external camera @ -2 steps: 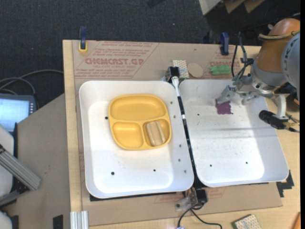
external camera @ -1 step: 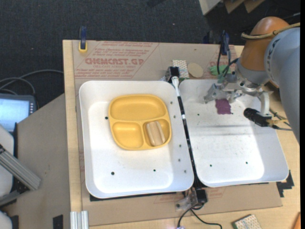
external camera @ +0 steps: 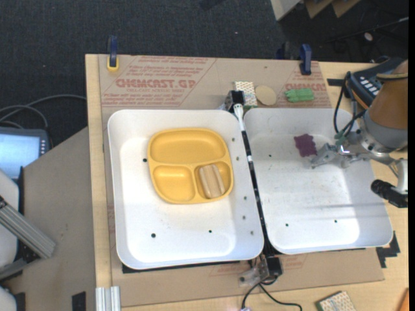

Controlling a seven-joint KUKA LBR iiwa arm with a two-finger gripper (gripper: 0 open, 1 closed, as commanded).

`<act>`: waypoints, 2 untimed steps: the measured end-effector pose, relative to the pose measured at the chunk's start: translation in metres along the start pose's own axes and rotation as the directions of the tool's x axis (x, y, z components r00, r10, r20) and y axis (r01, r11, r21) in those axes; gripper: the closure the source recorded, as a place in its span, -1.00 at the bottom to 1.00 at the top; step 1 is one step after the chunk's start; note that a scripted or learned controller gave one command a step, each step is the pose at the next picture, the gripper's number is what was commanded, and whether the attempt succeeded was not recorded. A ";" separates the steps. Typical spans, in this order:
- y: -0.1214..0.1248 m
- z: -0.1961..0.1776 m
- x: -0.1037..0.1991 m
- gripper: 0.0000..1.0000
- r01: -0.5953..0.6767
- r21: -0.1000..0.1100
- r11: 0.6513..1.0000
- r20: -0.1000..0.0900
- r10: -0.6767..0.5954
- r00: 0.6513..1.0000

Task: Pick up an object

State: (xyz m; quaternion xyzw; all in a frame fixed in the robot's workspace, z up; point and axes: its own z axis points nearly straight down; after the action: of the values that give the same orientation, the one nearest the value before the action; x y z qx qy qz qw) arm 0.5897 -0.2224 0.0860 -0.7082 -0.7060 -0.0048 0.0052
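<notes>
One end effector (external camera: pixel 322 157), reaching in from the counter's right edge, sits low in the right bin (external camera: pixel 324 232) with its tips just beside a small purple object (external camera: pixel 305 144) near that bin's far edge; whether its fingers are apart or together cannot be told, and nothing shows between them. Placed so, it seems lined up for a grasp on that piece. Beyond, the left bin (external camera: pixel 130 232) holds a yellow divided tray (external camera: pixel 188 149) with a tan block (external camera: pixel 210 180) in one compartment, while a green item (external camera: pixel 299 95) lies on the counter's (external camera: pixel 162 80) far edge.

Arm (external camera: pixel 389 118) low, reaching leftward; gripper (external camera: pixel 322 157) tilted forward.
</notes>
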 end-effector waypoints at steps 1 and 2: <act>0.071 0.001 0.041 -1.00 0.009 -0.007 1.000 0.014 -0.009 1.000; 0.069 -0.010 0.037 1.00 0.005 -0.008 1.000 0.017 -0.005 1.000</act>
State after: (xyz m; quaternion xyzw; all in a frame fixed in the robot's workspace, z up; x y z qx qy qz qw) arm 0.6592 -0.1857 0.0970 -0.7065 -0.7077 -0.0017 -0.0034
